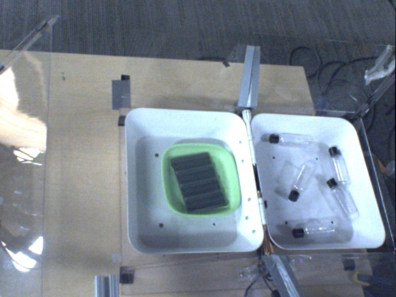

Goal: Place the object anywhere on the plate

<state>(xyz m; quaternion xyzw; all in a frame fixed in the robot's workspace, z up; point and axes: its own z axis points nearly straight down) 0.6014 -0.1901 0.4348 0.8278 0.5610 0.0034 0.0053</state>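
While the green plate (167, 179), a squarish dish with rounded corners and a glossy rim, sits mid-frame in the left bin (133, 184), the block (198, 182) lies flat on it, inside the rim. It is a dark grey, matte rectangle, ribbed into about five bands running across its width. Its long axis runs nearly up and down the frame, with the lower end tipped a little to the right. At right, the second bin (366, 166) holds five clear vials (339, 166) with black caps, scattered at different angles. Both bins are smooth white plastic on a pale wooden desk (74, 197).
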